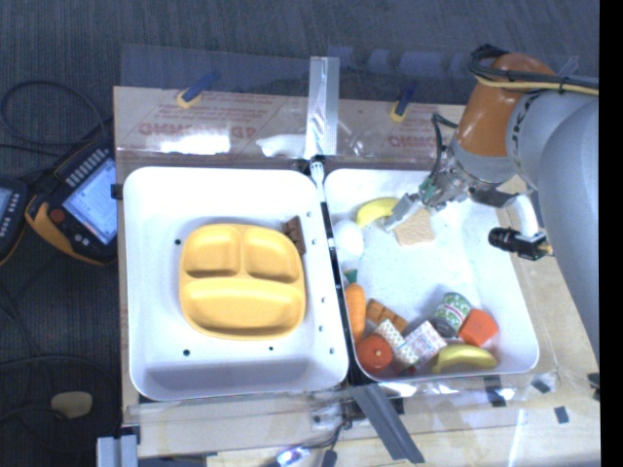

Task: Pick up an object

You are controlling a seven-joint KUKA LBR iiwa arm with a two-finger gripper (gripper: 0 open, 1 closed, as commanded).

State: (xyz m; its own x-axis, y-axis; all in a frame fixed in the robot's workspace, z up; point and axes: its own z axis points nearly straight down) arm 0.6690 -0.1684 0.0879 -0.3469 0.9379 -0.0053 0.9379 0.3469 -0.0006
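My gripper (409, 212) hangs low over the back of the right bin (506, 280), reached in from the right. A tan square cracker-like piece (417, 230) lies right below its tip; I cannot tell whether they touch. A yellow lemon-like fruit (375, 209) sits just left of the gripper, with a white egg (348, 241) beside the divider. Along the bin's front lie a carrot (355, 305), a red tomato (374, 354), a small white carton (424, 341), a green-labelled can (453, 311), an orange block (479, 327) and a banana (463, 358).
The left bin (156, 358) holds a yellow compartment tray (241, 280) with a small brown piece (294, 231) at its back right corner. The grey arm (565, 163) covers the right bin's far right side. A handheld pendant (83, 207) lies off the bench at left.
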